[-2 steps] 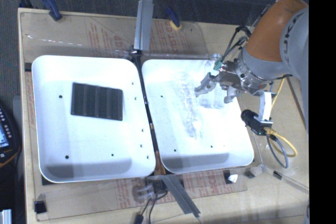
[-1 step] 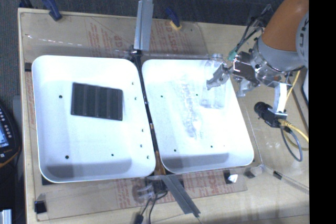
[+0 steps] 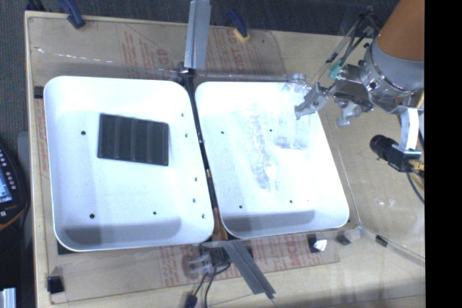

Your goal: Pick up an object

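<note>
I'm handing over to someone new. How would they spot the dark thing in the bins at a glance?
Start at the left of the two shallow white bins. In its upper middle lies a flat, dark grey rectangular ribbed pad. It is the only dark, opaque item there; the right white bin holds just faint clear plastic.

Dark ribbed rectangular block lies in the left shallow white bin, left of centre. Right shallow white bin sits just beside it. Two-finger gripper hangs over the right bin's far right corner.
</note>
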### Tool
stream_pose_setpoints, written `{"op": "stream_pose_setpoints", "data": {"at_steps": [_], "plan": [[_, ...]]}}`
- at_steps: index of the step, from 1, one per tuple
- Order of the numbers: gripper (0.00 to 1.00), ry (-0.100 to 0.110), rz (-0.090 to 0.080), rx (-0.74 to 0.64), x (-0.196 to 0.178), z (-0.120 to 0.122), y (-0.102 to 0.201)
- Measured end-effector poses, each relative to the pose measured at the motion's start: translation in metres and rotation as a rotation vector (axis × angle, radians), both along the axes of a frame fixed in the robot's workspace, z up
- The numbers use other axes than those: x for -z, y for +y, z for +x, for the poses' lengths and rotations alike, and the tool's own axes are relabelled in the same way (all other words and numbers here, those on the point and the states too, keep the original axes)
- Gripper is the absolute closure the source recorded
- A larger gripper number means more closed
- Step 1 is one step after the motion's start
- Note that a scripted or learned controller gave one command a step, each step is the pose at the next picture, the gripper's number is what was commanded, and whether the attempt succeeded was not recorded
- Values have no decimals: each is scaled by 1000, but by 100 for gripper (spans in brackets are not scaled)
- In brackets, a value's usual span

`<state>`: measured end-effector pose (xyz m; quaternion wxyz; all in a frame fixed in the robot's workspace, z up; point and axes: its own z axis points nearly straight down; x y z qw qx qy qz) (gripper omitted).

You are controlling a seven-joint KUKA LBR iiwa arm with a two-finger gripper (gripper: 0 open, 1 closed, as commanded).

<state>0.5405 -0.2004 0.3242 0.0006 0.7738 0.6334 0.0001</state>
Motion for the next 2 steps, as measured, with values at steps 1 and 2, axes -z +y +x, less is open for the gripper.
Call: {"op": "stream_pose_setpoints", "data": {"at_steps": [1,2], "plan": [[0,-1,-1,-83,-26,-4,-2],[0,3,0,-31,-9,11,-4]]}}
